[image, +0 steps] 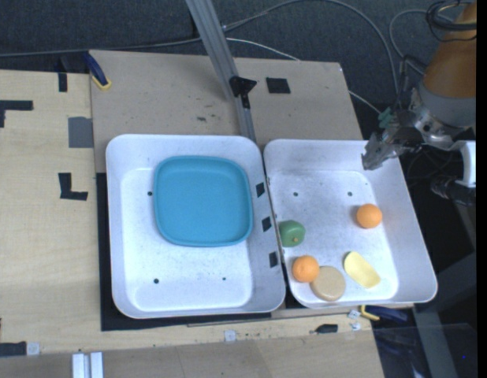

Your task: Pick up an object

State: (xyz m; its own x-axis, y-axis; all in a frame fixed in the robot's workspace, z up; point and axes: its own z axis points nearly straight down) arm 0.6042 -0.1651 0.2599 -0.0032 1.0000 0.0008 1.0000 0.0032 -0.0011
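Two bins on the desk, gripper poised at the right bin's far edge.

In the left bin point(125, 172) a blue plate point(202, 200) is laid flat at the centre, well apart from the graspable pieces. In the right bin point(322, 164) these are gathered toward 6 o'clock, probably left loose for picking: a green round piece point(291, 232) at 9 o'clock, an orange ball point(305, 268) touching a tan disc point(329, 283), a pale yellow lump point(361, 270) and a second orange ball point(369, 216), small, smooth and standing apart, so judged the easiest target. The gripper point(375, 154) is seen at 1 o'clock above the rim, nothing held; how far it is opened cannot be told.
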